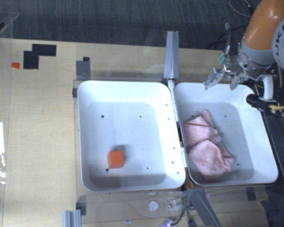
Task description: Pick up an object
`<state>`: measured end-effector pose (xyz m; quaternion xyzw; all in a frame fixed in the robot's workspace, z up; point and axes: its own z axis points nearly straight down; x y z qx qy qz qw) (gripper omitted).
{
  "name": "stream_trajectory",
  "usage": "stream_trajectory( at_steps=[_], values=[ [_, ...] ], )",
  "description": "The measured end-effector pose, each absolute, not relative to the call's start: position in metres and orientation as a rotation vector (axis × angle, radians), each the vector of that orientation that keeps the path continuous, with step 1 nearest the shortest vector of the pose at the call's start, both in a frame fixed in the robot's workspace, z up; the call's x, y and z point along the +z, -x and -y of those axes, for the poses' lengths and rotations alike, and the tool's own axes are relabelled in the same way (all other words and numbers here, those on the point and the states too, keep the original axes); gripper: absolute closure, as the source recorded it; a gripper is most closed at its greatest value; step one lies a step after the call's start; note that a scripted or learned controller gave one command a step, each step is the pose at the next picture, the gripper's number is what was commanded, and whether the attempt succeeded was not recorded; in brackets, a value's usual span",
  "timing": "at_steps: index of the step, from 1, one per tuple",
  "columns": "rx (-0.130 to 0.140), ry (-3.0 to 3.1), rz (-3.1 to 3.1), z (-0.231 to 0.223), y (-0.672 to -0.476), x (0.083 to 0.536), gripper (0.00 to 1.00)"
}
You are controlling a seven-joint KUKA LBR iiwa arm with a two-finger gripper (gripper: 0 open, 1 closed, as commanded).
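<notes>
Looking down at a slant on a pale wooden counter (38,141), the view takes in two shallow white bins set side by side, touching along a shared middle edge. For bearings, take the left bin (92,126) as the landmark. On its floor, toward the near left corner, sits a small orange block (116,159), alone and well apart from the walls. Directly to the right of the left bin is the right bin (255,141), and in it lies a crumpled pink cloth (206,147), bunched into soft folds and spreading from the middle of that bin toward its near edge, close to the side that meets the left bin. Beyond the right bin's far rim, well to the right of the left bin, the grey arm with its orange band (267,15) reaches in from the right edge of the view. Its pincer (225,79) hangs over the far rim of the right bin, its two metal fingers (213,81) spread apart with nothing between them, well apart from both the cloth and the block. A grey metal post (171,56) stands behind the seam where the two bins meet. On the counter far to the left of the left bin lie a few black squares (37,55) and a tiny orange square (15,65).
</notes>
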<state>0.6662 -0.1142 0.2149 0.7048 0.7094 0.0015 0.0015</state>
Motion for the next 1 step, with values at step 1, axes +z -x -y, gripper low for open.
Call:
stream_trajectory(
  at_steps=[1],
  values=[
    [0.003, -2.219, -2.221, 0.1359, -0.6405, 0.1020, 0.00]
  ],
)
